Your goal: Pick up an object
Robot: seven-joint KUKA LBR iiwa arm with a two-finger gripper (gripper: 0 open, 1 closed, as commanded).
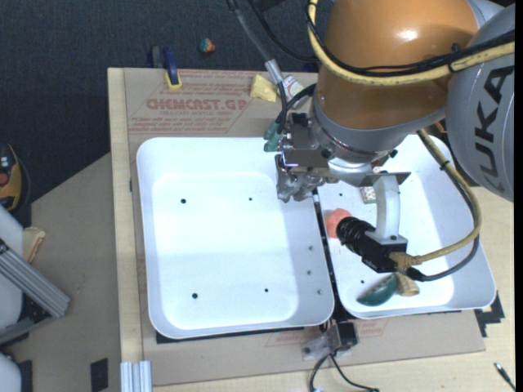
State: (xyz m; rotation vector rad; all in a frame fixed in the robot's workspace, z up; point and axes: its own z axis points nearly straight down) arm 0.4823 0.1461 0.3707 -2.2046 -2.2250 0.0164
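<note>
Overhead, robot arm crowds the right bin as its claw hangs at the divide

Seen from above, the grey arm [490, 121] with its broad orange band [392, 47] reaches in from the right and covers the far part of the right bin [458, 288], hiding much of that bin's floor. Two loose things lie in the part that shows. A pink object [333, 219] sits close to the left wall, about midway between far and near, partly covered by the robot's own hardware. A teal object [376, 292] lies by the near wall, well apart from the pink one.

The left bin [163, 219] sits just beside the right one on a brown board [196, 104] printed with red lettering. At the board's far edge stands a blue clamp [170, 60], and a scrap of yellow tape [263, 88] lies further right. A small coloured thing [207, 46], too small to identify, rests on the dark floor beyond the board. A length of aluminium rail [33, 284] shows at the left edge.

The claw [296, 188] hangs over the strip where the two bins meet, toward the far side, left of and beyond the pink object. Wrist hardware and cables crowd around it, so it cannot be told whether the claw is apart or together, or whether it touches anything.
</note>
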